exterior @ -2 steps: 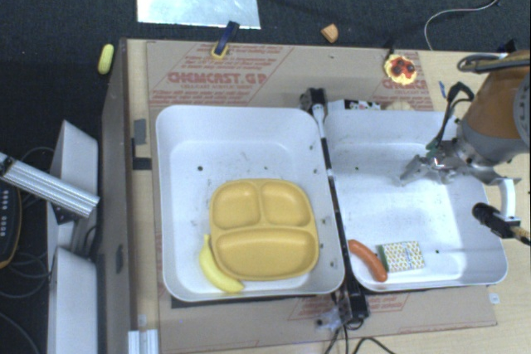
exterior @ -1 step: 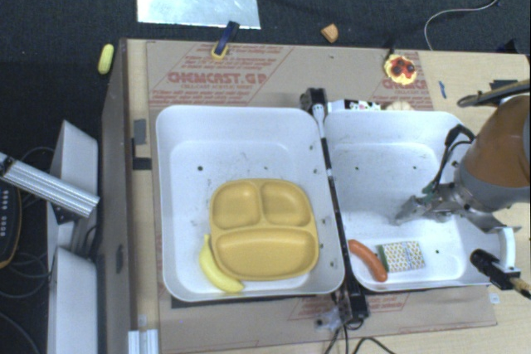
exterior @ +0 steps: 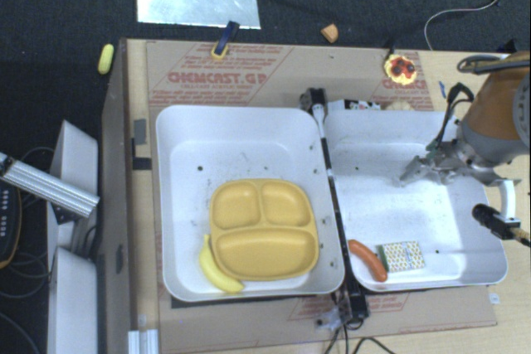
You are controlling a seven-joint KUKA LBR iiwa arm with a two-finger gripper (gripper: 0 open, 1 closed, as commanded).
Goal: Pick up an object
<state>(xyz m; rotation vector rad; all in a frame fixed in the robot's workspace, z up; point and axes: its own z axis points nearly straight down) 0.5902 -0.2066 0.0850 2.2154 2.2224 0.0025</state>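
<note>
From my remote seat I start with the bench, a brown cardboard-covered top printed with red lettering, carrying two shallow white bins side by side. The left bin holds a yellow compartment plate, three sections, lying flat towards the near edge. A banana is tucked against the plate's near-left rim, touching it and partly under its edge.

The right bin has the arm reaching in from the right side, grey with its orange band showing above the wrist. The gripper sits low over the far-right part of this bin, its pale metal tip pointing left over bare white floor. I cannot tell from this angle whether it is spread or closed, and I see nothing held at the tip.

The things I could go for in that bin are at its near-left corner, well apart from the gripper. A small box with a green speckled print lies flat, and just beside it, to the left, is an orange-red sausage lying at a slant, close to the divider between the bins.

Smaller bits lie outside the bins: a round orange-and-red toy on the bench's far edge, a blue-and-yellow clamp at the far-left edge, an orange-brown lump on the dark carpet beyond, and a yellow piece off the bench's far-left corner.
</note>
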